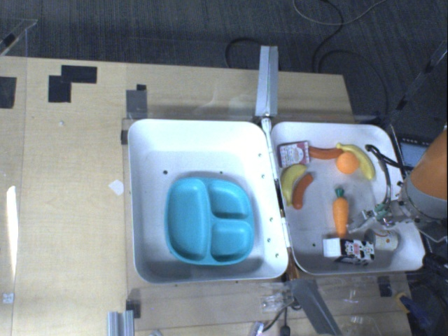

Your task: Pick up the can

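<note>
The can [294,152], short with a maroon label, lies in the far left corner of the right bin [318,264]. My gripper [378,222] hangs low over the near right part of that bin, well away from the can, right of the carrot [340,213] and just above a small white round object [388,241]. The arm's orange band [428,177] shows at the right edge.
A red sausage [323,153], an orange [346,162] and a banana [360,160] lie beside the can. Nearer the divider are a yellow fruit [290,179] and a second sausage [302,190]. A white printed box [347,249] lies at the front. The left bin [147,208] holds a blue divided tray [208,219].
</note>
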Motion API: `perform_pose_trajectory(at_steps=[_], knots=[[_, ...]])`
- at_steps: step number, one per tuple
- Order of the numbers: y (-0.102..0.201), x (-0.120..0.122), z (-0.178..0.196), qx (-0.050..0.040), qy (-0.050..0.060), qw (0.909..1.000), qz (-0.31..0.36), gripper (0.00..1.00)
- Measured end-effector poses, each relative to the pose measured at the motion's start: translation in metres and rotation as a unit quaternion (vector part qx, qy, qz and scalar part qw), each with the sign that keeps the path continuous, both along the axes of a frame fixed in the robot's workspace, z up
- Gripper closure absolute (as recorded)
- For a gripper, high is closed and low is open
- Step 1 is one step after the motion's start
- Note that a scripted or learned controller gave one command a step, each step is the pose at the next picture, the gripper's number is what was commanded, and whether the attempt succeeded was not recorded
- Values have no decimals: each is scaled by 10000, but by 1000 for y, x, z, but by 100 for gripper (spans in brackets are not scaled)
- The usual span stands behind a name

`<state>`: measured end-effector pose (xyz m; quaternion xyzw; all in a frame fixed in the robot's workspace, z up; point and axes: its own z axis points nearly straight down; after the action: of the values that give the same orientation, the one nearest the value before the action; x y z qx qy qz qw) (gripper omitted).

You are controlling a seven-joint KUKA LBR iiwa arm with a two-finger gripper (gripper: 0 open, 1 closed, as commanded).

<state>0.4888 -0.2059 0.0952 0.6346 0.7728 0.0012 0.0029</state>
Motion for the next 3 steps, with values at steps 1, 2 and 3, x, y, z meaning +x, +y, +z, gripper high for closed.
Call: perform_pose_trajectory(at_steps=[1,2,3], knots=[[0,2,11,-8,-28,10000,9,100],[0,2,11,-7,-27,10000,8,0],[0,5,22,-17,-57,10000,19,100]])
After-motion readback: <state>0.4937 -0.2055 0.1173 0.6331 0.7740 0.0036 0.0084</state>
